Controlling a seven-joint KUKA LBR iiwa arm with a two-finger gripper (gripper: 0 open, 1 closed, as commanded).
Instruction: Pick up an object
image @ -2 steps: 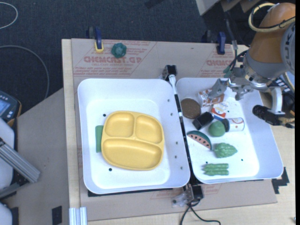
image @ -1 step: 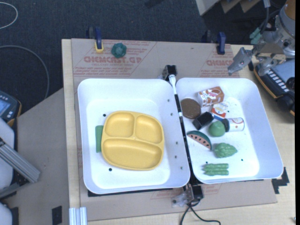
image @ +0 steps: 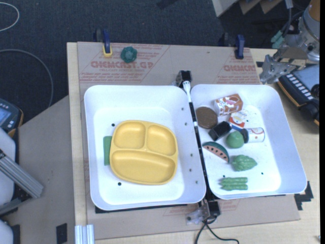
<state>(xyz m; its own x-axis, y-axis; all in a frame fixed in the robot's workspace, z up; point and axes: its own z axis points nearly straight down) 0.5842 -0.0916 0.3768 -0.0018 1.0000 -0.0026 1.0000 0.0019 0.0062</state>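
We read "CHEMCAST GP" in faded red print on the brown board (image: 167,60) under the bins, once at upper left and again, partly cut off, at upper right; smaller lines beneath it are too blurred to read. Two blue clamps (image: 106,40) pin the board's top edge, and a small teal knob-like piece (image: 129,53) sits just beside the left one. Left bin (image: 96,151): smooth white plastic, rounded corners, holding a yellow three-compartment plate (image: 144,152) with a glossy moulded look, and a flat green piece (image: 107,150) sticking out from under its left edge. Right bin (image: 289,156): a cluster of toy food items in its upper-middle part. We see a brown round disc (image: 206,117), a red-and-white printed packet (image: 229,104) whose text we can't read, a black block (image: 221,130), a green ball (image: 235,139), a white can-like item with red markings (image: 255,134), a watermelon slice (image: 216,150), a bumpy green leafy piece (image: 244,162) and a ridged green bean bundle (image: 233,183) near the bin's lower edge. The gripper (image: 277,67) sits at the upper right of the frame, above the right bin's top-right corner and well apart from the items; metal grey, we can't tell how it is set.
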